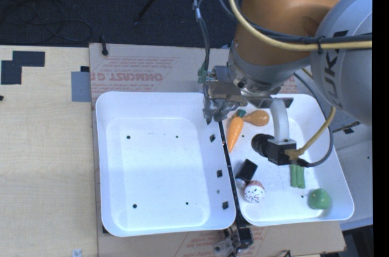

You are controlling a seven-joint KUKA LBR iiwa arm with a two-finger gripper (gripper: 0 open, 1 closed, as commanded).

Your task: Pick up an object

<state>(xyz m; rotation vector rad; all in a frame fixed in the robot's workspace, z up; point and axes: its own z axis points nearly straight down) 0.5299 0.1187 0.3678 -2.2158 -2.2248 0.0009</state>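
Nearest, a spotted egg (254,192) sits low in the right bin (340,189). Jaws (217,109), state I cannot tell, hover over the carrot (234,132) beside the divider; they could clip that wall.

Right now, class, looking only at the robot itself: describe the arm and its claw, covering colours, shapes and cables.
The arm is grey and rounded, with a large glossy orange band above the wrist. Yellowish and dark cables loop around that band. Below it sits a grey metal collar, then the small dark metal claw. Dark lettering marks the grey shell.

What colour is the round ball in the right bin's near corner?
Green; the ball shows best in the camera view.
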